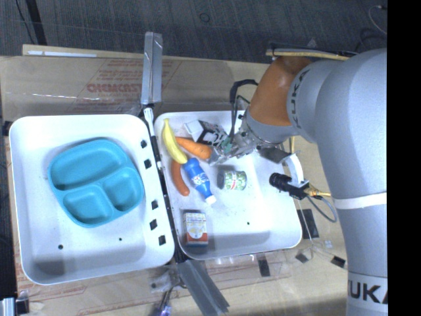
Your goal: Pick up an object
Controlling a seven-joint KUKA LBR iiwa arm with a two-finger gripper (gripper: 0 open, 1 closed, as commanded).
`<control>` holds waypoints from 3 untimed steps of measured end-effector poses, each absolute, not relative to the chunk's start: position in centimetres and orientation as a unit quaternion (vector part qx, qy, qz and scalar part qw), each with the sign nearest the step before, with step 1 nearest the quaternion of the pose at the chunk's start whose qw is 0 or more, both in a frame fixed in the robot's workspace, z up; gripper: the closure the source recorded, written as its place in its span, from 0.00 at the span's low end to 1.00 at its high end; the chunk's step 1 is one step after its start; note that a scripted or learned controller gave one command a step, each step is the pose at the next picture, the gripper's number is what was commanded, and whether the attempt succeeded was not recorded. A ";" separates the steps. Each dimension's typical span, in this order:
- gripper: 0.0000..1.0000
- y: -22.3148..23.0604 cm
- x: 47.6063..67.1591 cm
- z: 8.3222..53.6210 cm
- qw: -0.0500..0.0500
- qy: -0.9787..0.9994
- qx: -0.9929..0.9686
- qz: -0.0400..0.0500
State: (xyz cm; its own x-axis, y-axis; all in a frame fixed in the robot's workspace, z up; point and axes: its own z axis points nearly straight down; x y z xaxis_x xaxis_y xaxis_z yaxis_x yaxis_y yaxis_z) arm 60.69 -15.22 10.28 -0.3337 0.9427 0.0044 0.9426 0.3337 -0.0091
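- Since the gripper (229, 144) hangs low over the far part of the right bin (279, 241), just beside the thick end of the carrot (195, 149), the carrot looks the likeliest target; whether the gripper is released or clenched cannot be told from this slant, and nothing can be seen held in it.
- The carrot lies across the bin. Its thin end touches or nearly touches the banana (172, 143), and some dark clutter (208, 134) sits just behind it.
- A good grasp would close across the carrot's width near the thick end, away from the banana, so the two do not lift together.
- The descent should be straight down and slow, as the carrot is round and may roll out from under a slanted push.
- The bottle (197, 179) and sausage (179, 178) lie just in front of the carrot, so the wrist should stay on the clutter side.
- The can (233, 180) stands apart with free floor around it, so it would be an easier second choice. The box (195, 228) at the near wall is too close to the rim.
- Lift only a little first, then check that something hangs in the grasp.
- The tray (95, 180) in the left bin (26, 242) plays no part here.
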 end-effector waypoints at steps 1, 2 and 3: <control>0.00 -15.2 60.7 10.3 0.004 -0.817 -0.577 0.002; 0.00 -13.2 63.5 9.4 0.010 -0.922 -0.388 0.010; 1.00 -13.0 63.8 10.4 0.005 -0.923 -0.385 0.008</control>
